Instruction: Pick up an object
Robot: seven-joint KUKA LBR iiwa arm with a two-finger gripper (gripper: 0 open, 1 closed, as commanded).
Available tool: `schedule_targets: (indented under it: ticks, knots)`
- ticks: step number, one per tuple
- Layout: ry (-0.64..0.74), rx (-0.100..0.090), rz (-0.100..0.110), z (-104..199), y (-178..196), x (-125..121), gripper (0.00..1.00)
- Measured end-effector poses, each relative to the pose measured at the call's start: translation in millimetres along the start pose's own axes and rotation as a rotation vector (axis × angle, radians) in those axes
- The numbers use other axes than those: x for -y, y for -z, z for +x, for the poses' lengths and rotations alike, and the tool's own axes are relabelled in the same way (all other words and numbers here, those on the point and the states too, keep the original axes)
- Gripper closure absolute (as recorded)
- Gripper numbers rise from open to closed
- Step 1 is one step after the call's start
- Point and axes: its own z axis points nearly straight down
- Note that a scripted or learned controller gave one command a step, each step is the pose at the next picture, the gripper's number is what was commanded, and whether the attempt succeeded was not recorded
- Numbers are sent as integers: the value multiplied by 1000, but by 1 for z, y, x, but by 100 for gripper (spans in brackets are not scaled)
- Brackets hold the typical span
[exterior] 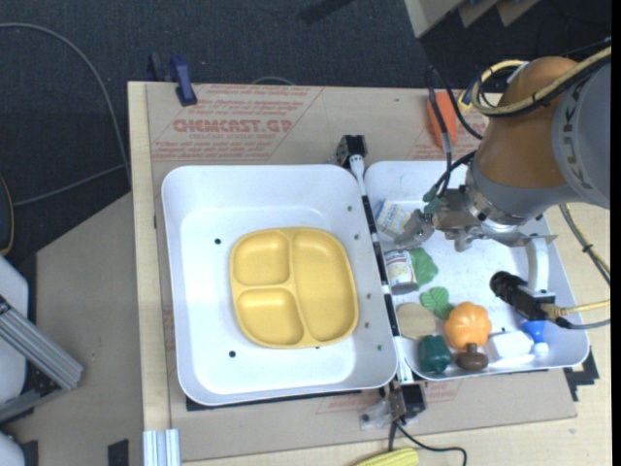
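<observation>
Camera view: round orange ball (467, 322) among glossy clutter, metal claw (439, 223) above, grip state unclear.

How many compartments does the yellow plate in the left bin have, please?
3. The yellow plate has two smaller compartments on its left side, one upper and one lower, and one large compartment along its right side.
</observation>
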Motion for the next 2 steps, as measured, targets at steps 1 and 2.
schedule_targets:
  ticks: [1,2]
  knots:
    - [-3,5,-2,-50,-72,-10,0]
    - [-7,15,-12,-57,-97,-22,0]
